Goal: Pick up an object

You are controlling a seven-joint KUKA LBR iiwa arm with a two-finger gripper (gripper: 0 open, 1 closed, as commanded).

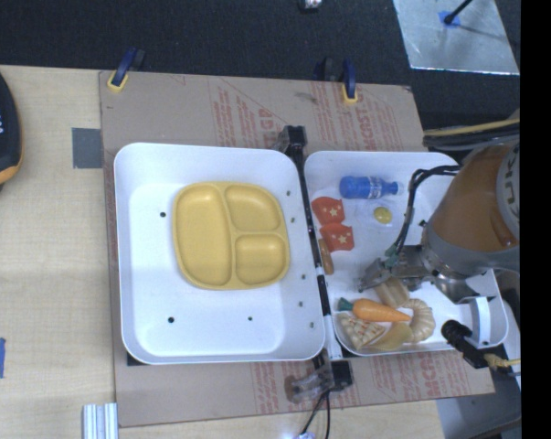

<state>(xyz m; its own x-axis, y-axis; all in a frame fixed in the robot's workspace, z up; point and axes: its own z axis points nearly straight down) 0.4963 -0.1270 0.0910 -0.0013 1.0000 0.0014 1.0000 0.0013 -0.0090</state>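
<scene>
Pale wood bench (47, 273) carried a brown cardboard sheet (211, 108), and on it sat two shallow white bins side by side. Largest was the left white bin (138, 245), holding a yellow three-compartment plastic tray (229, 234). Next came the right white bin (421, 165), where the grey arm with its orange band (476, 213) reached in from the right. Its gripper (391, 273) hung over the near end of that bin (whether its jaws were apart or together could not be told). Just below it, nearly touching, lay an orange plastic carrot (382, 312), long axis running left to right, among pale toy foods. Farther off were a blue bottle (366, 187), two red strawberry slices (332, 222) and a small yellow ball (383, 215).
</scene>
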